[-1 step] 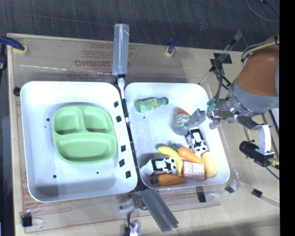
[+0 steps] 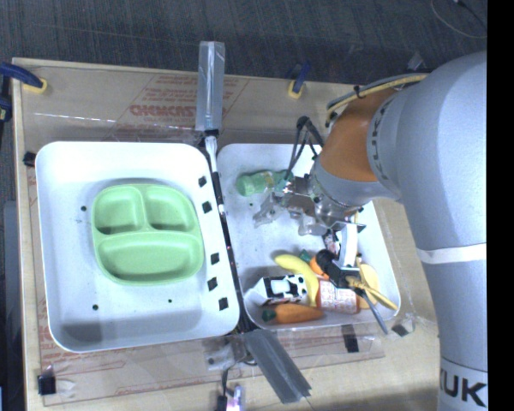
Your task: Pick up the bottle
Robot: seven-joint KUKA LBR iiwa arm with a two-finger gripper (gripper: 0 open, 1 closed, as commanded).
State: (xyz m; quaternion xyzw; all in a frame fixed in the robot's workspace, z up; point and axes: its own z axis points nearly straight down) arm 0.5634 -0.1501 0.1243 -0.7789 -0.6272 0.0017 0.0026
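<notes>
Camera view: your jaws (image 2: 278,204) hang over the right bin (image 2: 240,165), just beside the green bottle (image 2: 255,182) lying near its upper left corner. Jaw state cannot be determined. Approach step; next, centre over the bottle, descend, clamp.

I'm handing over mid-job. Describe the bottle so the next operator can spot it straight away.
Look in the right bin, the one without the green tray. The bottle lies on its side near the bin's far left corner, just left of the end effector. It is pale green and sits apart from the pile of toy food, banana and carrot included, at the bin's near end.
</notes>
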